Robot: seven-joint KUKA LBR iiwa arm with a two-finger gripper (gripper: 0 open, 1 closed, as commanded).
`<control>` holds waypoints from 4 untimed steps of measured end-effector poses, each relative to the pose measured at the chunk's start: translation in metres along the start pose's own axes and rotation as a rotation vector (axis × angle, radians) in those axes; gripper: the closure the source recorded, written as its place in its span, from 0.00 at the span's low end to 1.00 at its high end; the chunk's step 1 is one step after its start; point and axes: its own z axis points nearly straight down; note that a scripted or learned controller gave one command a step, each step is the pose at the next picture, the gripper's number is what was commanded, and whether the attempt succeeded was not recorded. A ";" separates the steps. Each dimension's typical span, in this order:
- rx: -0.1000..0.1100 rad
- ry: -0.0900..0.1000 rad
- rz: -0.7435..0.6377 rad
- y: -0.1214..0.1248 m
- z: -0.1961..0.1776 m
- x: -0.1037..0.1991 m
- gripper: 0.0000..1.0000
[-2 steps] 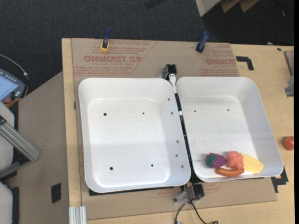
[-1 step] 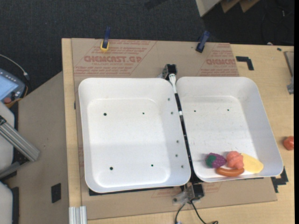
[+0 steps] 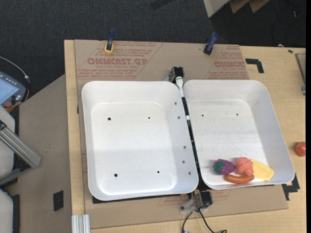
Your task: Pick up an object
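Clustered in the near corner of the right bin [image 3: 270, 125] — purple grapes [image 3: 224, 166], pink-orange lump [image 3: 244, 165], yellow wedge [image 3: 263, 171], red sausage [image 3: 238, 178] — and, outside its right wall, a small orange piece [image 3: 300, 149]

Four small toy food pieces lie clustered in the near corner of the right shallow white plastic bin [image 3: 252, 96], away from the divider. Leftmost: knobbly purple plastic grape bunch [image 3: 224, 166], lying flat. Just right of it, touching or nearly so: lumpy salmon-pink plastic piece [image 3: 245, 165], exact shape hard to tell. In front of both: curved orange-red plastic sausage [image 3: 239, 178], lying flat, its bend opening toward the pink piece and touching it. Rightmost: flat pale yellow plastic wedge [image 3: 263, 171], pressed against the pink piece, close to the bin's near wall.
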 end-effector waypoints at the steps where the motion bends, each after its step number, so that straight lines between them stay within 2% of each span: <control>1: 0.027 0.016 0.004 -0.023 0.033 0.002 1.00; 4: 0.011 0.007 0.002 -0.019 -0.001 0.001 1.00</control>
